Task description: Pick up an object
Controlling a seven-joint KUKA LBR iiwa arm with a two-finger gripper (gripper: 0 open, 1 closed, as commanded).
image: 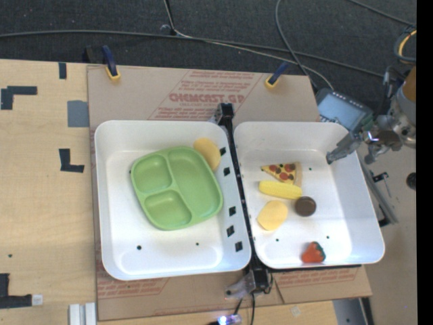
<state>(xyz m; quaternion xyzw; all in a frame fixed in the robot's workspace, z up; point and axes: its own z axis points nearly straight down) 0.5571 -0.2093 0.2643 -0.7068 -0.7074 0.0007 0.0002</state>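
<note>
Bins [111, 181] sit side by side, the left holding a green divided plate [177, 188] with a yellow piece [208, 152] at its rim, the right holding pizza slice [282, 172], corn [279, 190], potato [272, 215], brown disc [305, 206] and strawberry [312, 252], while the gripper [355, 144] hovers at its right edge, grip state unclear.

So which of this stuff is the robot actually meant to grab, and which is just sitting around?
Could be picked up:
pizza slice
yellow corn cob
yellow potato-like piece
brown round piece
red strawberry-like piece
yellow piece beside the green tray
gripper, at the right bin's far edge

Just lying about:
green divided tray
blue-and-yellow clamps
black cables
</note>
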